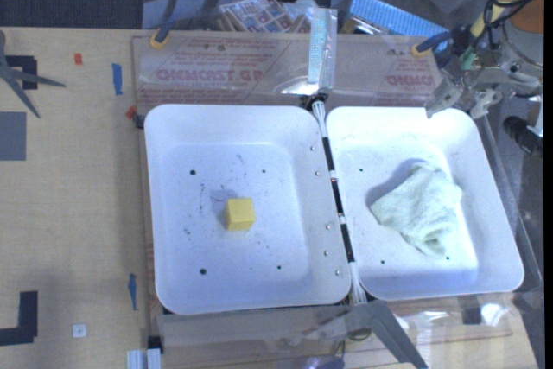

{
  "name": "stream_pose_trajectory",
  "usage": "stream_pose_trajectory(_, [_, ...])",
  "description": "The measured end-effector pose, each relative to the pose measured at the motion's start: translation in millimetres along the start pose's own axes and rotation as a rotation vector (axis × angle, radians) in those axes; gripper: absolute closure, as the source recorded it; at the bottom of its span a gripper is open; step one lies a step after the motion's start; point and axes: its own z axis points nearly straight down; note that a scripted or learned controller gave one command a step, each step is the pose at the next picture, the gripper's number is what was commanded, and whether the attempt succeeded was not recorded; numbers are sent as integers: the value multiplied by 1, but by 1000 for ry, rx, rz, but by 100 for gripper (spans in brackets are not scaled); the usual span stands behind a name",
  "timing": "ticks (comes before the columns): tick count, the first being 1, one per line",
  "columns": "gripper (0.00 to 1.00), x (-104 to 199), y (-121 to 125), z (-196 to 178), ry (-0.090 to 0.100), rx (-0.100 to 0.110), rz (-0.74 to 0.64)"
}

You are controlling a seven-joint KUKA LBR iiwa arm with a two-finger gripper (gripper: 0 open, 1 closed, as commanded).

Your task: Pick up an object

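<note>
Nothing has been picked up yet, as far as this view shows: both candidate objects lie in their bins and nothing is between the fingers of the end effector (449, 95).

Nearest the camera, along the bottom edge of the frame, a grey metal bracket (380, 328) runs under the front rims of the two bins. Just above it, in the lower centre-left, the left shallow white plastic bin (164, 186) holds a small yellow cube-shaped block (240, 214), sitting near the bin's middle, apart from every wall. It seems the easier target, being compact and free all round. To the right, the right shallow white plastic bin (492, 186) holds a crumpled pale greenish-white cloth (421, 205), slumped in the centre-right of that bin; soft and flat, it would likely be harder to pinch.

Between the bins runs a dark seam with small fasteners, which the arm would have to cross to reach the cube.

Farther back, in the upper right, the end effector hangs just beyond the far corner of the right bin, over its rim, well apart from both objects. Whether it is spread or closed cannot be told here. The whole approach, descent and grasp remain.

Behind the bins lies a clear plastic sheet with red lettering (225, 65), and the tan wooden surface (69, 186) stretches left.
</note>
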Motion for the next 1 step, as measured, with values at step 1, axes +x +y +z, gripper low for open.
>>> stream_pose_trajectory(1, [0, 59, -38, 129, 0, -1, 2])
